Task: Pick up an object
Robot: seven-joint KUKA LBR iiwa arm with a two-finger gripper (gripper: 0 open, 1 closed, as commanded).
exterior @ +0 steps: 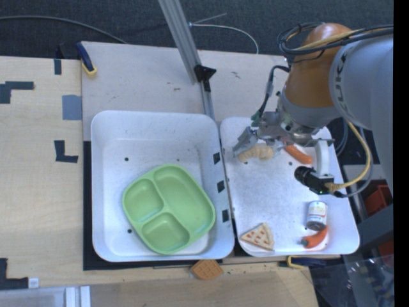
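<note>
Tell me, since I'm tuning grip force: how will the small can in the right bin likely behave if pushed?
The small can looks rigid, so it probably won't deform. It seems to lie on its side, so a push across it would likely roll it. The orange chili-like piece beside it may block rolling that way.

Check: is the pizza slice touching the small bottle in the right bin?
Apart. The camera view shows bare white bin floor between the pizza slice and the small bottle.
</note>
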